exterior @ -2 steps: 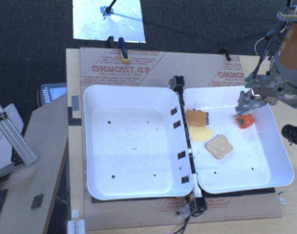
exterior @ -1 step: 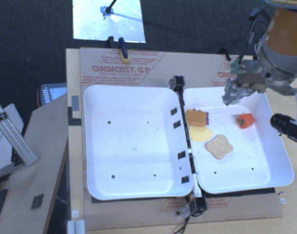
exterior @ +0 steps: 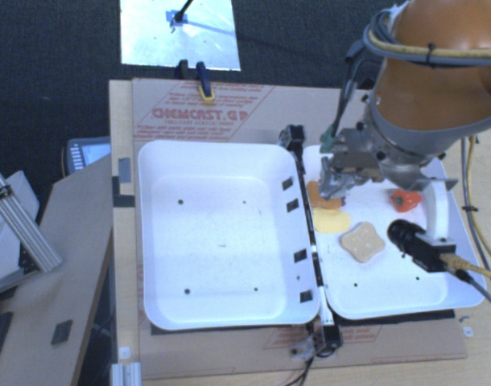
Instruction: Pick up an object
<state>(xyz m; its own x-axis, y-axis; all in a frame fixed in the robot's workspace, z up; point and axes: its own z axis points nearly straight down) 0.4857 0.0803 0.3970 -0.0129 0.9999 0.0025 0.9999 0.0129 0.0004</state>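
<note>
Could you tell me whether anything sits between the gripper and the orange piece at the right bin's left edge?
Nothing visible does. The gripper is low over the orange piece in the right bin, right against it. The yellow piece and the tan toast-like piece lie nearer the camera, off that path.

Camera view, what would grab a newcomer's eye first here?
The big orange band on the arm dominates the upper right, above the right bin. Below it the gripper reaches down over an orange item beside a yellow piece and a tan toast-like slice. The left bin gleams white.
</note>
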